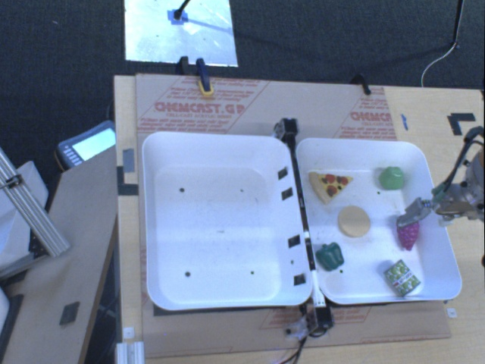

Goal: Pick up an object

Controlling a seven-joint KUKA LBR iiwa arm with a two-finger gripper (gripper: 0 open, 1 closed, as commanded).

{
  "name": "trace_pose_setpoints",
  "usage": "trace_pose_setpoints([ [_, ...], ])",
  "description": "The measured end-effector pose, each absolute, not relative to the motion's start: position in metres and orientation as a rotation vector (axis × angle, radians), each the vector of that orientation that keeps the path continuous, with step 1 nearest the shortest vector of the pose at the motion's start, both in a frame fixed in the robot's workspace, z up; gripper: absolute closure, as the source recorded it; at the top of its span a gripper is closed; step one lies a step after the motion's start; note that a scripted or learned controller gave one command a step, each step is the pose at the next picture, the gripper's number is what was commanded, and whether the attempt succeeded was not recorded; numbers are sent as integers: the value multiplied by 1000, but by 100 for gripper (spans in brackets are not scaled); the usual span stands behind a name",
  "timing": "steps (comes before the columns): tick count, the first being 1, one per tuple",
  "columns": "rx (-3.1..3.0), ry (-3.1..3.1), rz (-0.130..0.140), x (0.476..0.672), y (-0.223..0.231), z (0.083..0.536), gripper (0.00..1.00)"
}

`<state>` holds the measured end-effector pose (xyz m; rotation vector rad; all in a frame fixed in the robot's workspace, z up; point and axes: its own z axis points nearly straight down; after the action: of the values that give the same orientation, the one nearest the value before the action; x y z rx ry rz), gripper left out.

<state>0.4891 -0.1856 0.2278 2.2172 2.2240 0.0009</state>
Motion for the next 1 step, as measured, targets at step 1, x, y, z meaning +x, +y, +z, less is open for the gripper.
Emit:
trace_pose_setpoints([
  [1,2197,2217,18,581,-160,393,0],
])
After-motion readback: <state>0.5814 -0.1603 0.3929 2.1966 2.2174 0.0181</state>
